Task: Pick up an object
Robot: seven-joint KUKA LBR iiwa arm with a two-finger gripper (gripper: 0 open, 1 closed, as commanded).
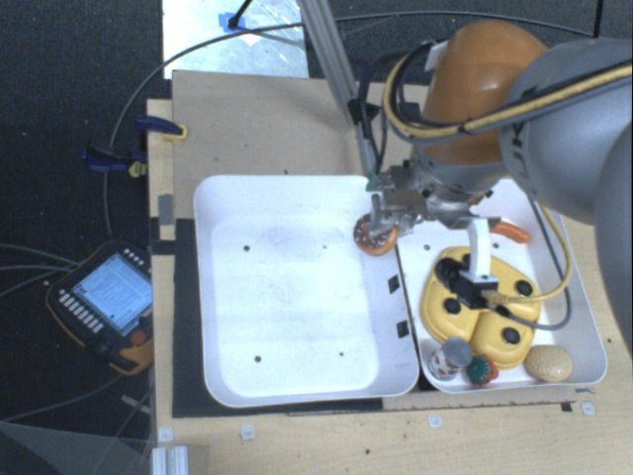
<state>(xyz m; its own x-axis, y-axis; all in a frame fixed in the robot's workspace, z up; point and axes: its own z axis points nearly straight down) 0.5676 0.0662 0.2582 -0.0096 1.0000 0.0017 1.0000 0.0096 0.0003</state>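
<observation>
Object: small round brown disc w/ pale speckles, donut- or cookie-like; sits right at the gripper, over the right edge of the left bin, next to the divider w/ the right bin
Look: flat-ish, round, reddish-brown rim, lighter centre; upper part hidden by the gripper body, so full shape unclear
Handling (judgement): prob. light, toy-grade plastic or foam; stiff enough for a pinch across the rim; smooth surface could slip if grip is shallow; not fragile by the look of it
Where to grab: across the disc's width, fingers on opposite rim edges; edge-on pinch seems safer than flat-on since it's thin
Gripper state: can't tell – the tip is hidden under wrist hardware & cables; disc touches or sits just below it, but whether it's clamped isn't visible
Arm: grey w/ orange band, reaches in from the right, wrist over the divider
Other stuff in right bin: yellow toy w/ black buttons, orange bit, tan oval, small grey & green pieces
Risk (judgement): disc is close to the bin wall, so a finger may catch the rim & knock it away
</observation>
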